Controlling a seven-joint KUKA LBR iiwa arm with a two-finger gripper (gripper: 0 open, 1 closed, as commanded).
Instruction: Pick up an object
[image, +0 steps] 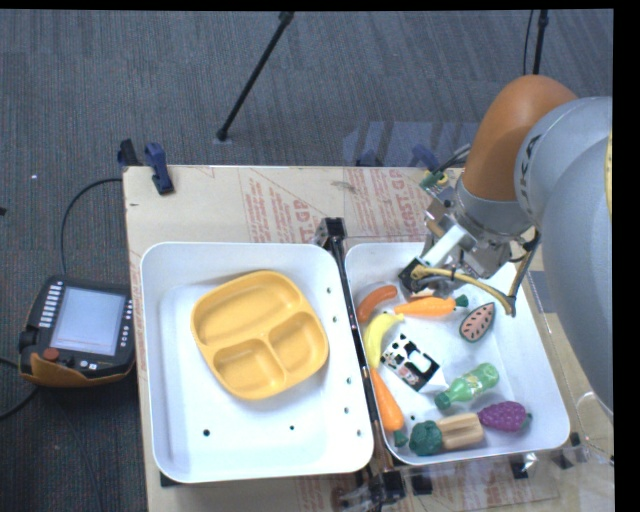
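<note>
Nearest the camera, at the near rim of the right bin, a green broccoli piece and a tan block are seen, well below the claw. Beside them lie a purple grape bunch and a green bottle.

The claw is lowered into the far part of that bin, and whether it is open or closed cannot be told (the tips are lost among dark parts and yellow cable). Nothing is seen gripped.

Just below the claw, an orange carrot lies on its side, with a watermelon slice to the right of it. Down and to the left of the claw are a red-orange sausage-like piece, a yellow banana, a black-and-white carton and a second carrot. Far to the left, across the divider, a yellow divided plate rests in the left bin on the tabletop.

The carrot by the claw is judged the likeliest target. It appears to be a toy of hard plastic: light, stiff, and probably smooth enough to slip. A hold across its thick middle, square to its length, is advised, since the tapered tip could squirt out of a closing grip.
</note>
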